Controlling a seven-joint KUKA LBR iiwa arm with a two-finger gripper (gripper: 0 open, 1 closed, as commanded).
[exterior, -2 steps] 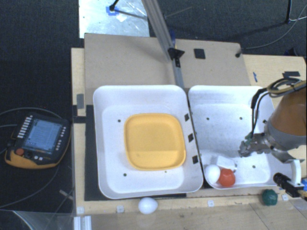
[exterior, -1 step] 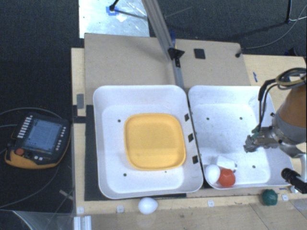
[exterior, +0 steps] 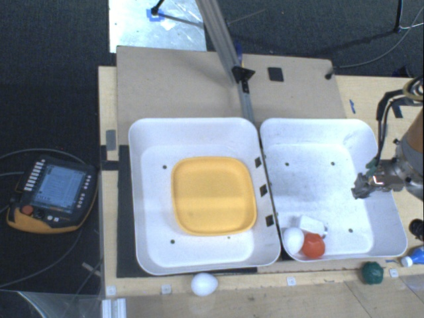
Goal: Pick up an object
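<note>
**Ana:** Since I can't see it, where does the gripper (exterior: 364, 185) sit?

**Ben:** Over the right bin (exterior: 331, 138), near its right wall, about halfway between the far and near edges. The arm enters from the right. Its fingers are a small dark blur, so I cannot tell whether they are spread or pressed together. Nothing visible sits between them.

**Ana:** And what could it pick up?

**Ben:** A small cluster lies in the right bin's near left corner: a white egg-shaped ball (exterior: 293, 240), touching a red-orange ball (exterior: 314, 246) on its right, with a small white piece (exterior: 311, 224) just beyond them on the far side.

**Ana:** Which way from the gripper?

**Ben:** Leftward and toward the near edge, a diagonal across bare bin floor. The red-orange ball is the closest of the cluster. The balls are round, so no long axis matters, I'd judge.

**Ana:** Anything else?

**Ben:** A yellow plate (exterior: 214, 195) lies in the left bin (exterior: 149, 144). On the worktop (exterior: 311, 285) in front of the bins rest a white egg (exterior: 204, 283) and a green ball (exterior: 372, 272).
</note>
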